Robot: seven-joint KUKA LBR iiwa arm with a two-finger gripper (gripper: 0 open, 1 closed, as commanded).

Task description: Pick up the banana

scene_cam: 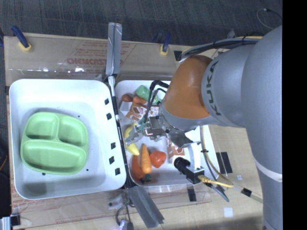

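Observation:
The banana point(130, 140) is a yellow curved piece at the left side of the right bin point(165, 178), partly hidden by the gripper. My gripper point(138, 134) reaches down from the arm's orange wrist band point(189, 92) and sits right over the banana's middle. Its metal fingers point(135, 131) are close to the banana, but the view is too cluttered to show whether they hold it.
An orange carrot point(145, 158), a red tomato-like piece point(157, 158), a green piece point(142, 91), a brown piece point(126, 98) and printed packets point(136, 111) crowd the right bin. The left bin point(29, 92) holds a green divided plate point(53, 141).

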